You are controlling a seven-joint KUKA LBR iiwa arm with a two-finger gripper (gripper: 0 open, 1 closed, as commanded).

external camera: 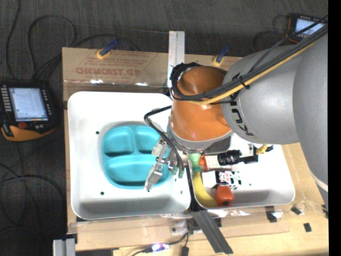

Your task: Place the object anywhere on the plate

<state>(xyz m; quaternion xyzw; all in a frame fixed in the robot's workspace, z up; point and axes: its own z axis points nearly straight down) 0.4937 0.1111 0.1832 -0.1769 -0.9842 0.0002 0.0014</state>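
Two shallow white bins [85, 196] sit side by side on a cardboard-covered bench. Task object unclear; the likeliest, a banana [201, 192], lies in the right bin against its left wall, long axis near vertical in view, lower end curving right toward a red-orange item [224, 195]. Turquoise sectioned plate [123, 161] sits in the left bin. Gripper [155, 176] hangs over the plate's right rim; whether it is clenched or released cannot be told.
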